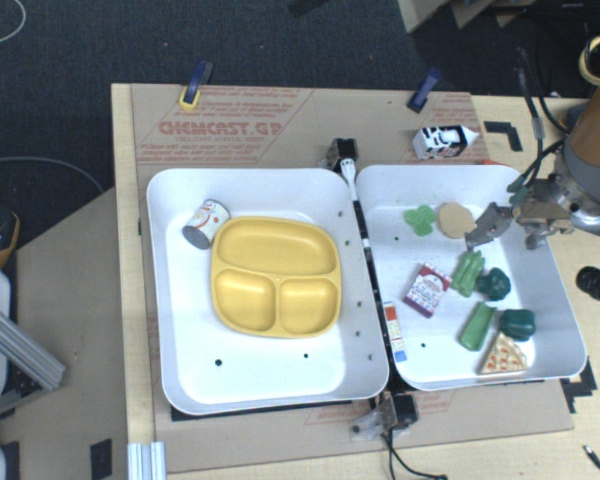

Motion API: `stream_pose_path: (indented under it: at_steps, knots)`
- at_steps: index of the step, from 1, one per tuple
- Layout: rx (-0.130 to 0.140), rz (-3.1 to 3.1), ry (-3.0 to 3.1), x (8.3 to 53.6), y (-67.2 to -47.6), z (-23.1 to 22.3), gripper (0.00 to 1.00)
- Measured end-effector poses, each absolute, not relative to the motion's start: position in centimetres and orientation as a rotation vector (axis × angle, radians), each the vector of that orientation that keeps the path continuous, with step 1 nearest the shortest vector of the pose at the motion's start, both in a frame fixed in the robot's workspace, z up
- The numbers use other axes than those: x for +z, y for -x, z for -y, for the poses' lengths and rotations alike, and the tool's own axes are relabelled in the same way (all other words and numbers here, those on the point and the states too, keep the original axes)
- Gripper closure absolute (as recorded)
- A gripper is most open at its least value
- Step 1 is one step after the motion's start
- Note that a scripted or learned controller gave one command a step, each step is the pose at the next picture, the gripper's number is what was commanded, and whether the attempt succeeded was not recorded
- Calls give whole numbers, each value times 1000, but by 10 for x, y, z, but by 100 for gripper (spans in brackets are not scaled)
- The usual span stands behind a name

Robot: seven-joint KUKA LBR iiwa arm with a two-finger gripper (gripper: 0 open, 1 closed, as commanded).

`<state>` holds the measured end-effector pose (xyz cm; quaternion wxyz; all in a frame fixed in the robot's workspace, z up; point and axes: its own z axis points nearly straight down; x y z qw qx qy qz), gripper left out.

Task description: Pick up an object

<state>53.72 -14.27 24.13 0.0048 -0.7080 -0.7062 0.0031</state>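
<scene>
The hand [485, 226] hovers over the right bin [555, 288], its fingers spread apart and gripping nothing. A tan round cookie [455, 218] lies just left of it, with a green cucumber [468, 272] just below, both resting on the bin floor.

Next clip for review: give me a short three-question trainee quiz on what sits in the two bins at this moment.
1. True or false: the yellow divided plate lies in the right bin.
2. Which item lies nearest the right bin's front edge? A) pizza slice B) tan round piece C) red packet
3. Fill in: the small tipped cup lies beside the plate in the ___ bin.

Key: 1 false; 2 A; 3 left. The gripper hovers over the right bin near the tan round piece.
</scene>
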Motion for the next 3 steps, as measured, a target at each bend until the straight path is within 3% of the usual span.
stream_pose_path:
  at_steps: [1, 3]
  knots:
    - [0, 2221, 2221, 247, -539, 143, 0]
    - [5, 2216, 2218, 152, -546, 142, 0]
